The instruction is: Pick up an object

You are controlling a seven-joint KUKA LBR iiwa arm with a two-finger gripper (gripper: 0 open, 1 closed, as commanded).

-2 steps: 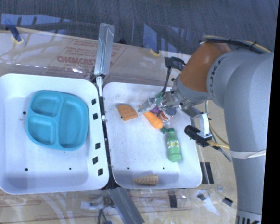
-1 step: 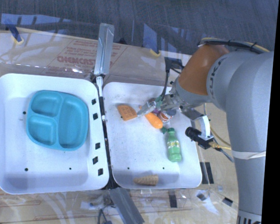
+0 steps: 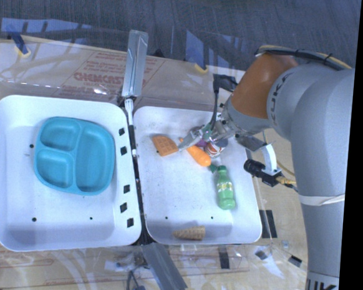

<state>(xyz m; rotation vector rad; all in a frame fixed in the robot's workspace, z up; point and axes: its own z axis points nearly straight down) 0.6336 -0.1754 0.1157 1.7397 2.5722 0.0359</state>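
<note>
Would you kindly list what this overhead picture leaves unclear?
- Gripper: camera view, too small and cluttered to tell open from shut.
- Orange carrot-shaped toy: its upper end is hidden under the gripper; contact unclear.
- Grey arm: cut off by the bottom edge.

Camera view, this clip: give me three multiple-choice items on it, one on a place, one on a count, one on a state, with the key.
1. Where is the blue divided plate?
A. In the left bin
B. In the right bin
C. On the bench outside the bins

2. How many loose items lie in the right bin?
A. One
B. Two
C. At least four

3. How is the green bottle resting?
A. Upright
B. On its side
C. Lifted clear by the gripper

Key:
1 A, the plate sits in the left bin.
2 C, a waffle piece, an orange carrot, the green bottle and a cone lie there.
3 B, it lies flat on the bin floor, apart from the gripper.
</note>
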